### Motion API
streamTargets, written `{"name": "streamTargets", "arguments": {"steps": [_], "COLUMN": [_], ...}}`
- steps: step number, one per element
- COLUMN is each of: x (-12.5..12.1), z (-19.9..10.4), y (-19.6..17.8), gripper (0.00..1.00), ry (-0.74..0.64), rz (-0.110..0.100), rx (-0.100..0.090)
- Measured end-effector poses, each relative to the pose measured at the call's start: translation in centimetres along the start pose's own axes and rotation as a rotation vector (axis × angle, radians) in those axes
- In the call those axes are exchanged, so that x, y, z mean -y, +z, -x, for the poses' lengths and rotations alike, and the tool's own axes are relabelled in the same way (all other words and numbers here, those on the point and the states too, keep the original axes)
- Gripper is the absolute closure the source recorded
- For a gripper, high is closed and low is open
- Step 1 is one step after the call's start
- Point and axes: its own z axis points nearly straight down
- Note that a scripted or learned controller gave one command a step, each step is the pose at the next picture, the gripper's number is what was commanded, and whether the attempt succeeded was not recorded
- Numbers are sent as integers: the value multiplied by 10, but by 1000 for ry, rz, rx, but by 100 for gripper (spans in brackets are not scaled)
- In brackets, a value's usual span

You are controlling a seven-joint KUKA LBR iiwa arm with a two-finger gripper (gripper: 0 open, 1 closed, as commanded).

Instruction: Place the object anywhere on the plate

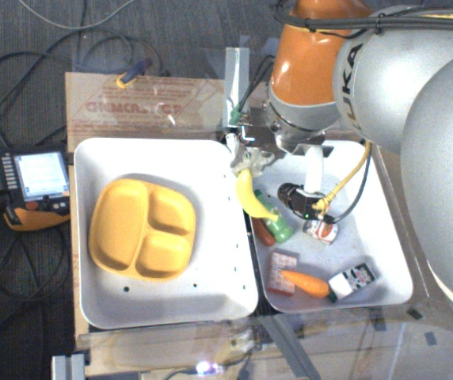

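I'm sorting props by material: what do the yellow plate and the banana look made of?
Plate: likely moulded plastic, matte yellow-orange, with smooth rounded compartments. Banana: probably a plastic toy, uniform yellow with a slight sheen; real fruit can't be ruled out.

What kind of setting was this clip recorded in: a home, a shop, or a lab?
Most likely a robotics lab. The arm works over two white bins on a bench, cables trail across grey carpet, and a handheld controller lies beside the left bin, which holds a yellow plate.
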Motion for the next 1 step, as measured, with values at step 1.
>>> {"name": "streamTargets", "arguments": {"steps": [1], "x": [16], "z": [-54], "y": [47], "gripper": [100], "ry": [62], "rz": [-2], "rx": [1]}}
